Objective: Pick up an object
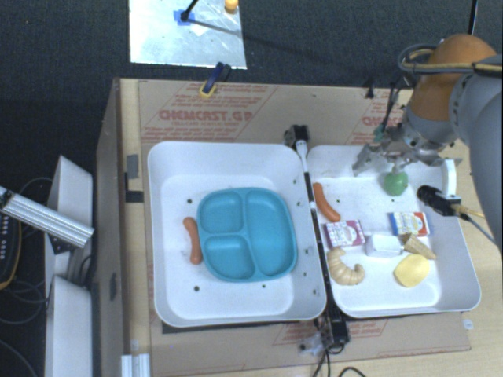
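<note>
My end effector (391, 162) hangs over the far part of the right bin (471, 289), near its back wall. I cannot tell whether it is released or clenched; from this angle the metal at my wrist hides that. A green ball (395, 183) sits just under and in front of it, close enough that I cannot say if we touch. Nothing shows it to be grasped.

The other things in that bin lie nearer the camera. A sausage (325, 203) lies aslant by the left wall. Below it is a pink packet (344, 233), and below that a croissant (346, 268). A white block (383, 244) lies just right of the packet. A small carton (409, 223) in red, white and blue sits beside the block, with a pale wedge (419, 247) touching the carton's near edge. A yellow lump (412, 271) lies just below the wedge, near the front right corner.

The left bin (169, 171) holds a blue divided plate (246, 234) in its middle. A second sausage (192, 240) lies just beside the plate's left edge, on the bin floor.

Both bins stand side by side on the cardboard-covered surface (236, 108). A yellow and blue clip (212, 81) sits at the surface's far edge. Beyond it a foil sheet (157, 30) lies on the dark floor.
</note>
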`<state>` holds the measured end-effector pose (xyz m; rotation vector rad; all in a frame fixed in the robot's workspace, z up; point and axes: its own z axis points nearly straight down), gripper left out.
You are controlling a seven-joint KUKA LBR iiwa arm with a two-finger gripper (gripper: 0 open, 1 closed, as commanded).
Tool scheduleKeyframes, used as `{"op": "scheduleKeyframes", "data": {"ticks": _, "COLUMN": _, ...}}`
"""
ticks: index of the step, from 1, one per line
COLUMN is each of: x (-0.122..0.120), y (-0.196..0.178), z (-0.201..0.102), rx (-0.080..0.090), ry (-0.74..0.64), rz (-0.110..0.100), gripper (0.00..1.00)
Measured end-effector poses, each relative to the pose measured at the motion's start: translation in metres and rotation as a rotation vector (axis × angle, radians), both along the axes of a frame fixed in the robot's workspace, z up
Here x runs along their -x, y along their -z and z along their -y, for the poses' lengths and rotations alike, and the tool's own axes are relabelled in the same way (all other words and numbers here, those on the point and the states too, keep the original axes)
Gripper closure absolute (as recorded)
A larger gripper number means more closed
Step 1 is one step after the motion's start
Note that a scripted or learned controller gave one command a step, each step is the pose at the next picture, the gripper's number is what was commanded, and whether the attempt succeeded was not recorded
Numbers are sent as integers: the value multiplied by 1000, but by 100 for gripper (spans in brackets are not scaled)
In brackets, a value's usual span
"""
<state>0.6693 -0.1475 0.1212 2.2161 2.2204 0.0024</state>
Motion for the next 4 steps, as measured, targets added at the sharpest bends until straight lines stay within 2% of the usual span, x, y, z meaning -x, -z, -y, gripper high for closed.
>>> {"op": "scheduleKeyframes", "data": {"ticks": 1, "x": 1, "y": 37, "z": 19, "rx": -1, "ry": 0, "rz": -2, "gripper": 0}}
{"op": "scheduleKeyframes", "data": {"ticks": 2, "x": 0, "y": -40, "z": 46, "rx": 0, "ry": 0, "rz": 2, "gripper": 0}}
{"op": "scheduleKeyframes", "data": {"ticks": 3, "x": 29, "y": 38, "z": 59, "rx": -2, "ry": 1, "rz": -4, "gripper": 0}}
{"op": "scheduleKeyframes", "data": {"ticks": 4, "x": 56, "y": 36, "z": 59, "rx": -1, "ry": 1, "rz": -2, "gripper": 0}}
